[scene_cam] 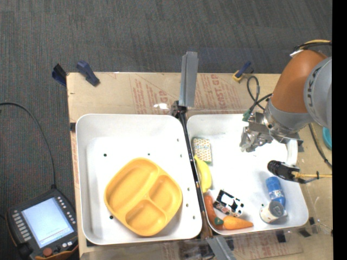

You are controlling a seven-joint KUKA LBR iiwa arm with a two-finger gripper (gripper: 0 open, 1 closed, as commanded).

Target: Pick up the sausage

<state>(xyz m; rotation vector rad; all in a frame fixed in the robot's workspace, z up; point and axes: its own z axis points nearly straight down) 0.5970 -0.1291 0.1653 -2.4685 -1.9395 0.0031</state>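
The claw [250, 142] hangs over the right bin [227, 124] near its far edge; whether anything is gripped cannot be told. The sausage [210, 206] lies at the bin's near-left corner.

The claw [249, 143] hovers over the right bin [233, 124], seemingly empty.

This looks like a robotics lab. A grey industrial arm [309, 91] with an orange band reaches over a bench [130, 93] topped with printed cardboard sheet held by blue clamps [87, 72]. Two white bins [87, 129] sit side by side, one holding a yellow divided plate [143, 196]. A handheld control pendant [40, 223] with a screen lies on grey carpet [135, 26], its cable trailing.
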